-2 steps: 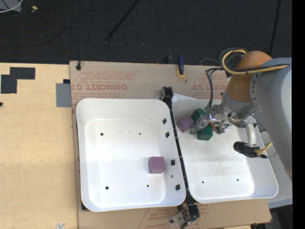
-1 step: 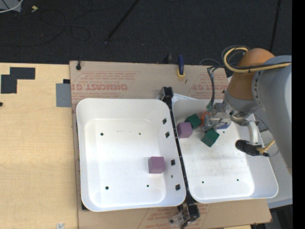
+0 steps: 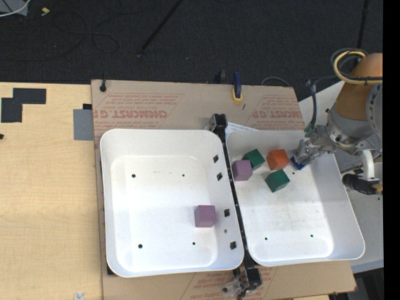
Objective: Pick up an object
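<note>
Blocks in right bin: I see four in the far-left part of the right bin (image 3: pixel 350 230): an orange block (image 3: pixel 277 160), a dark green block (image 3: pixel 254 158) to its left, a second green block (image 3: pixel 277 180) nearer to me, and a purple block (image 3: pixel 242 170) close to the divider.
Block in left bin: I see one more purple block (image 3: pixel 205 215) alone in the left bin (image 3: pixel 112 230), near-right part, well apart from the others.
Claw: I see the claw (image 3: pixel 301 158) low over the far part of the right bin, just right of the orange block; from this angle I cannot tell its state, and I see no block in it.
Arm: it reaches in from the right, orange band (image 3: pixel 364 66) at the far right.
Surface: both bins sit side by side on cardboard (image 3: pixel 162 108) on the surface.
</note>
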`<control>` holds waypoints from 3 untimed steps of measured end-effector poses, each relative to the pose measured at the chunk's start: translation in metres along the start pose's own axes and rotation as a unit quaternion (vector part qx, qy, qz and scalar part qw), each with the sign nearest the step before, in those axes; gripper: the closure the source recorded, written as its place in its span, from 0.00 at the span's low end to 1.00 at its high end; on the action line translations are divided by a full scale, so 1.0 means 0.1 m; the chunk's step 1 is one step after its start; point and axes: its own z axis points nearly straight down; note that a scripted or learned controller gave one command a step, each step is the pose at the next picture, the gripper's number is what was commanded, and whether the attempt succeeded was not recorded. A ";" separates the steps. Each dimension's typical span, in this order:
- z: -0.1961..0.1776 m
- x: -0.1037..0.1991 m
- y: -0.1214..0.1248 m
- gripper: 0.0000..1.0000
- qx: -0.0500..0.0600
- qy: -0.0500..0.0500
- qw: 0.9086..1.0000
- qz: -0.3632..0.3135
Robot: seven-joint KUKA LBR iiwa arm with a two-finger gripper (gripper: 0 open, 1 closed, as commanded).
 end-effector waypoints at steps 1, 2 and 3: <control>0.11 0.11 0.01 1.00 0.000 0.003 1.000 -0.001; 0.17 0.06 -0.19 1.00 -0.011 -0.002 1.000 -0.004; 0.21 0.09 -0.22 0.00 -0.004 0.004 1.000 -0.004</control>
